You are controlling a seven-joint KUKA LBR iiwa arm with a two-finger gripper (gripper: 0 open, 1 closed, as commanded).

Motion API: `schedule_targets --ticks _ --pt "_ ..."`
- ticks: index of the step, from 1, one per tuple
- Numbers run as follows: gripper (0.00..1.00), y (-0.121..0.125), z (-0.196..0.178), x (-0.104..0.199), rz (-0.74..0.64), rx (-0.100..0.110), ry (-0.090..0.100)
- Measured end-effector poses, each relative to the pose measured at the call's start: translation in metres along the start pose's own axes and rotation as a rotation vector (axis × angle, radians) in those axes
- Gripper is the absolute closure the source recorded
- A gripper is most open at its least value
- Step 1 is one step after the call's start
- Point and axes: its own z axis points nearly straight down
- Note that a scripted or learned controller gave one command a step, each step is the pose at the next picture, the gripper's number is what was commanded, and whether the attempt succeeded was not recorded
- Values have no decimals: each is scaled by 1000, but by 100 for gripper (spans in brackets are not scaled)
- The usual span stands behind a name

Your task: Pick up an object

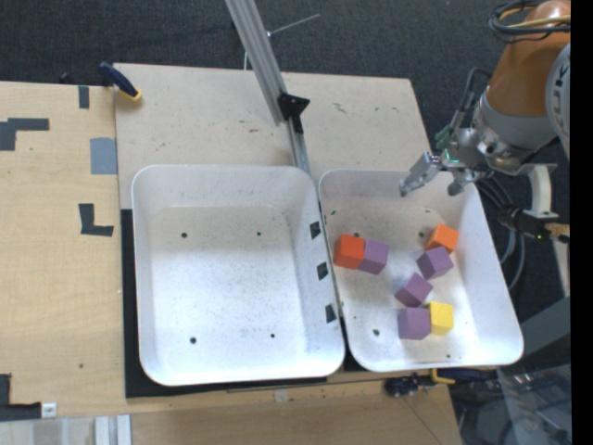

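My gripper (432, 180) hangs over the far end of the right bin (491, 276), its two fingers spread apart with nothing between them. Below it in that bin lie several small blocks. An orange block (349, 250) touches a purple block (374, 256) near the bin's left wall. Another orange block (443, 238) sits by the right wall, just above a purple block (434, 262). Nearer the front are a purple block (413, 291), a larger purple block (414, 323) and a yellow block (442, 318) pressed against it.
The left bin (148, 248) lies beside the right one, sharing a middle wall. A slanted metal rail (264, 58) crosses the bench from the top and ends at the bins' junction. A blue and yellow tool (120, 81) lies at the far left of the bench.
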Motion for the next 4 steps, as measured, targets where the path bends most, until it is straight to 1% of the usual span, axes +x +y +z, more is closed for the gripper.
schedule_targets --ticks 2,3,4 --pt "0 13 97 1 0 5 0" --pt "0 11 151 3 1 6 0" --pt "100 13 137 3 -1 1 0"
